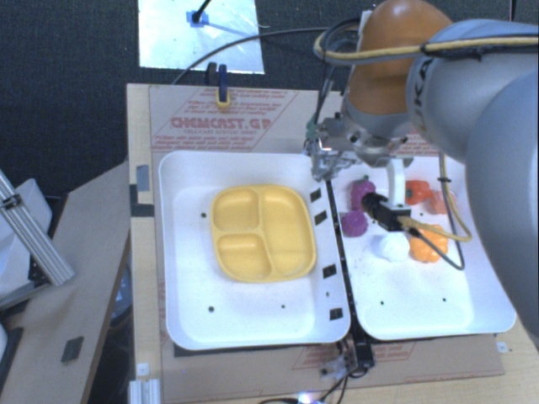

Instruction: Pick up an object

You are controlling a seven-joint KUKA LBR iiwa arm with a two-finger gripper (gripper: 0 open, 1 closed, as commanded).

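1. Several small objects were seen clustered in the right bin: a purple piece beside the divider, a darker magenta piece just above it, a white ball, an orange piece touching the ball's right side, and a red-orange piece further back.
2. None of these was seen lifted; all appeared to rest on the bin floor, so the pick was judged not yet accomplished.
3. A grasp, a closing of the gripper on one object and a lift were judged to remain.
4. The gripper was seen low at the rear of the bins, close to the divider, near the magenta piece but apart from it.
5. Whether the gripper was apart or together could not be told, as the view was too small and cluttered there; nothing was seen held in it.
6. A yellow compartment plate was seen lying alone in the left bin, well apart from the gripper.
7. Both bins were seen resting on the surface.
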